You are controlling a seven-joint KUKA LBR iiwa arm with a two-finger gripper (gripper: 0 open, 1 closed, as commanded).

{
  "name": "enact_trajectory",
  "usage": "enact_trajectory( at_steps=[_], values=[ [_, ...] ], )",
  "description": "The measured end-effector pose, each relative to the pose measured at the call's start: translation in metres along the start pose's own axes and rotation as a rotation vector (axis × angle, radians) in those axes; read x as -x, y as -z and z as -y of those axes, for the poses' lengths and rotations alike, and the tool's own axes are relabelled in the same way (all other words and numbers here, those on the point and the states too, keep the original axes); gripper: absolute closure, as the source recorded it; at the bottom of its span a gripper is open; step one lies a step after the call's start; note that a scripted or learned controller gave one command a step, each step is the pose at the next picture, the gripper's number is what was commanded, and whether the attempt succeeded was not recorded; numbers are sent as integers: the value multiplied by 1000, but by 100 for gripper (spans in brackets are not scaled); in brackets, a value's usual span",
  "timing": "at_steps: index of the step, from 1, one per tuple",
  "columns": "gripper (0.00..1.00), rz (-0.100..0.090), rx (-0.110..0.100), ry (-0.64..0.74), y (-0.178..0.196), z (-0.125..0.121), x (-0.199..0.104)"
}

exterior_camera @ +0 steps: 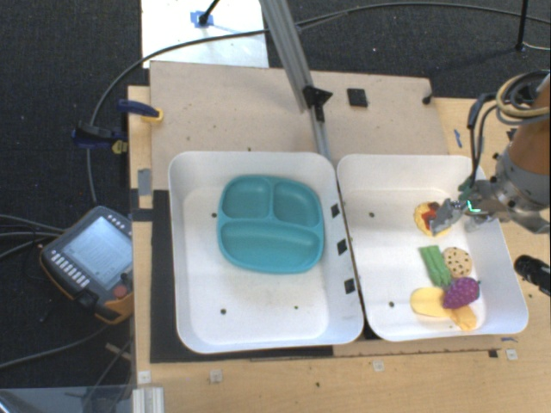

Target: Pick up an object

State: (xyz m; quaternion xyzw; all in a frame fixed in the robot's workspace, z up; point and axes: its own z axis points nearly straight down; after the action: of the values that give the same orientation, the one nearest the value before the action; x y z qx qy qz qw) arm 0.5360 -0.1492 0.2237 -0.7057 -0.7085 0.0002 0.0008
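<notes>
The gripper [442,218] is reaching for the pizza slice toy [423,217], which lies just under and beside its tips; jaw opening unclear, so next comes a centred descent and squeeze.

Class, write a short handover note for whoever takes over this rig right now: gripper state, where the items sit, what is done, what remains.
Gripper: low in the right white bin, at the small yellow-and-red toy food piece; finger state unclear, no grasp confirmed.
Also in the right bin, near its front right corner: green stick-shaped piece, speckled tan cookie, purple grape bunch, pale yellow piece.
Left white bin: teal divided plastic tray.
Done: arm positioned over a target.
Left: secure a grasp and lift one object.
</notes>
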Motion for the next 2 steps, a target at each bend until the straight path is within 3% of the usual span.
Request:
enact_trajectory(
  at_steps=[1, 2],
  values=[
    [0, 1, 3, 0, 1, -1, 0],
    [0, 0, -2, -2, -61, -2, -4]
  ],
)
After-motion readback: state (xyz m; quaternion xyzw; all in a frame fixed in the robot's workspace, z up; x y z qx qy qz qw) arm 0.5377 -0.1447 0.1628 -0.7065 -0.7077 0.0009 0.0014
